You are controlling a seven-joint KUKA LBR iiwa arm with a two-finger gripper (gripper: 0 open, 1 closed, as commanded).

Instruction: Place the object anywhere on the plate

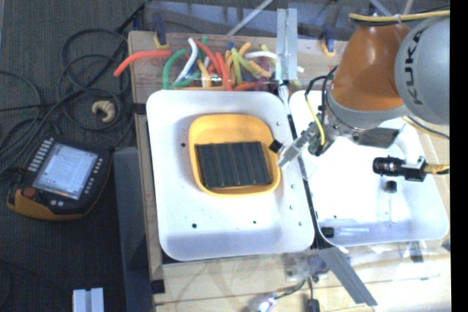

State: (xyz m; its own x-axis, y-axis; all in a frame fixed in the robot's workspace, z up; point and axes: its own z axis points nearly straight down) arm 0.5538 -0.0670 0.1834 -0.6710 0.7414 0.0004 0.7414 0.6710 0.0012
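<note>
A yellow plate with rounded corners lies in the left white bin. A dark, ribbed rectangular slab rests flat on the plate and covers most of its middle. My gripper hangs just off the plate's right rim, over the divider between the two bins, apart from the slab. The grey arm with its orange band leans in from the upper right above the right bin.
The right white bin holds a clear tube with a dark end near its front wall. Coloured hoses lie piled behind the left bin. A teach pendant sits on the floor at the left.
</note>
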